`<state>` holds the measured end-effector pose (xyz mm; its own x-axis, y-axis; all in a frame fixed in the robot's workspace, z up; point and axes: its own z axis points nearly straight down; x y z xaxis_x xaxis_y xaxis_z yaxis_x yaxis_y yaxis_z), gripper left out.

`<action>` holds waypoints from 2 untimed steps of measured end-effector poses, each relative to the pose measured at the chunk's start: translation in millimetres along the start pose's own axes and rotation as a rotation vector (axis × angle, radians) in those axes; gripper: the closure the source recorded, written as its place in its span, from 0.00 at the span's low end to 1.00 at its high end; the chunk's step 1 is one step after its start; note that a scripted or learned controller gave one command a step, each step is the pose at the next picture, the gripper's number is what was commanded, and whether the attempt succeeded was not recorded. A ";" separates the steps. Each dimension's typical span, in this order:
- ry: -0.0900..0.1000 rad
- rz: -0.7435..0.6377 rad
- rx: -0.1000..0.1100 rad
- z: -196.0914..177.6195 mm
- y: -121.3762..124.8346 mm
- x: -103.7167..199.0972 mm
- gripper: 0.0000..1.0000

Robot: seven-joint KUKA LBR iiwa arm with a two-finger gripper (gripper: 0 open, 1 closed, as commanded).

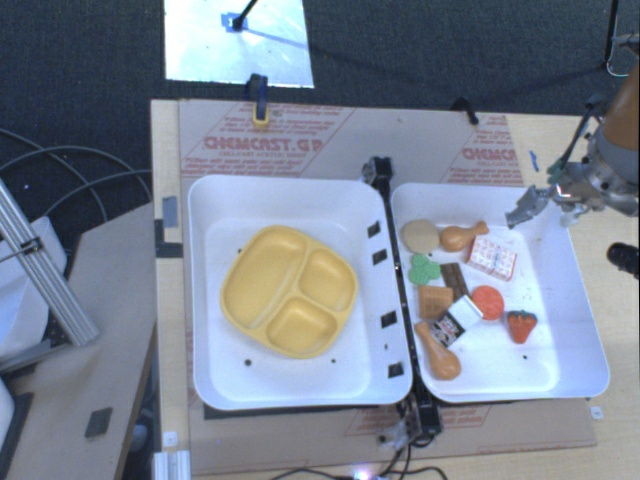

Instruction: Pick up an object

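Pincer (527,211) hovers near drumstick (464,235), whose long axis runs left-right.

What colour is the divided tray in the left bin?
Yellow; the divided tray shows clearly in the camera view.

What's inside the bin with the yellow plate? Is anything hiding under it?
Inside the left bin sits one yellow divided plate, with nothing in its three compartments. Small dark marks dot the bin floor around it. Whatever lies beneath the plate is covered, so that can't be seen.
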<state>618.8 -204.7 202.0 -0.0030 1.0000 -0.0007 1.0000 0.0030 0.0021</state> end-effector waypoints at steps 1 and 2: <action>0.005 0.006 0.008 123.0 -71.9 -1.3 0.00; 0.000 -0.003 -0.003 115.4 -116.9 83.8 0.00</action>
<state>501.9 -121.4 86.3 -0.0057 1.0000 -0.0003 1.0000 0.0057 0.0048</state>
